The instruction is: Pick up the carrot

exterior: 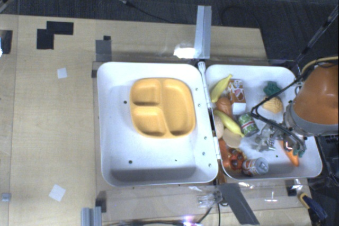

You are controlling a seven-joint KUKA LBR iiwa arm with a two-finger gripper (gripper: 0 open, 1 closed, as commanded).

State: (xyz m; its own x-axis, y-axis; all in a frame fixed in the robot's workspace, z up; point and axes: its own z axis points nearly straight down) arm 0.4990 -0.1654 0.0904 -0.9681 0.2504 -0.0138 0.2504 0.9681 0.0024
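Carrot [292, 156] just right of end effector [271, 141].

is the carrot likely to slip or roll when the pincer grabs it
The carrot looks small, smooth and tapered, so it may squirt out of a pinch. It probably rolls easily, being round. It lies by the right bin's wall under the pincer, which may cramp the approach.

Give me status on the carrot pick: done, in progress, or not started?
In progress. The end effector is down in the right white bin, beside the small orange carrot, which lies on the bin floor. No lift shows. Left: secure the carrot and raise it.
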